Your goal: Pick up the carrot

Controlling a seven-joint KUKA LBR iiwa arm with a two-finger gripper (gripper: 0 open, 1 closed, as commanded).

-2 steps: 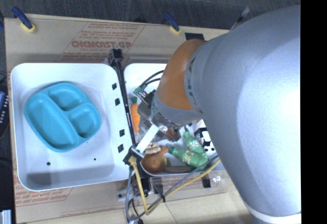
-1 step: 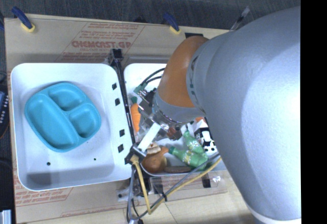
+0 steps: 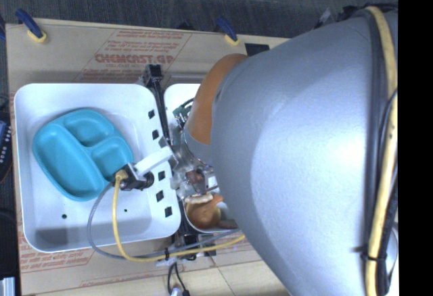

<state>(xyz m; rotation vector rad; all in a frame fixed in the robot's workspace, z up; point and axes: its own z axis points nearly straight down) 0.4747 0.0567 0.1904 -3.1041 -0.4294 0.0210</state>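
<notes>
The grey arm [image 3: 298, 153] covers most of the right bin [image 3: 181, 95], its orange band [image 3: 213, 95] above the wrist. The tool [image 3: 193, 176] reaches down into that bin; whether it is open or closed cannot be told. No carrot can be made out. A blue sectioned tray [image 3: 78, 153] lies in the left bin [image 3: 40, 234]
</notes>
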